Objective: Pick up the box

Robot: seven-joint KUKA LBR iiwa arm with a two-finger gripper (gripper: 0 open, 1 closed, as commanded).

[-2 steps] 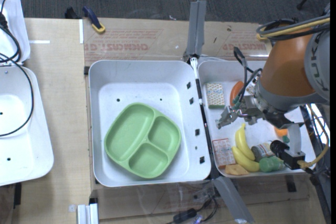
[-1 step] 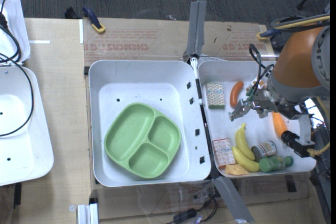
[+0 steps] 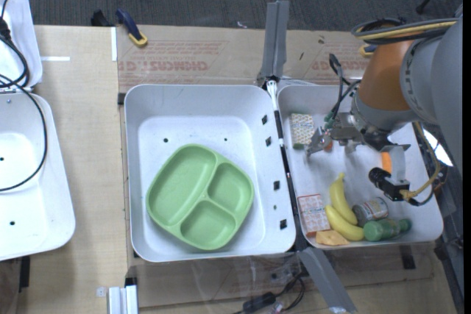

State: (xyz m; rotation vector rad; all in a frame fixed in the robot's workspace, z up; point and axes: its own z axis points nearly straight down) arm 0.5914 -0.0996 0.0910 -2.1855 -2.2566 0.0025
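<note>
Box (image 3: 313, 212) label illegible; pincer (image 3: 335, 141) hovers slightly parted, gripping nothing.

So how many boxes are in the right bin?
2. A pale patterned cardboard box lies near the bin's far left corner; a white-and-red printed box lies by the near left edge. The grey arm may hide others.

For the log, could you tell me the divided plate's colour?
Light green, clearest in the camera view.
</note>
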